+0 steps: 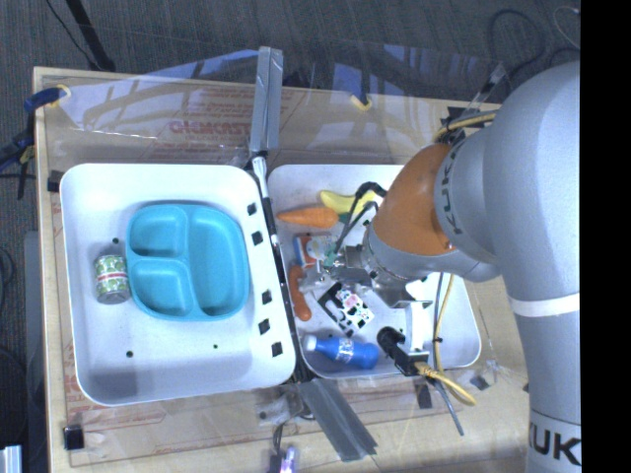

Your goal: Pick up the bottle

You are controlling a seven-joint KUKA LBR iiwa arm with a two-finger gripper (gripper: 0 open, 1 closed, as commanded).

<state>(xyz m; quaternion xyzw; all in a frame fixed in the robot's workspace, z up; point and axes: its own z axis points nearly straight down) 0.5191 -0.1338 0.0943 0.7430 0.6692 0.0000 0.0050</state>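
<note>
Far to the left of the gripper point(340, 294) we see a small can point(111, 276) beside a blue divided tray point(189, 260) in the left bin point(89, 363), both out of the way; in the right bin point(463, 348) the gripper hangs low over the clutter, and we cannot tell its opening; the blue bottle point(345, 351) lies on its side just below it, by the near wall, so we judge a short reach remains

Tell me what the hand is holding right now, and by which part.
Cannot be told: the hand sits low in the right bin, above the blue bottle.
</note>
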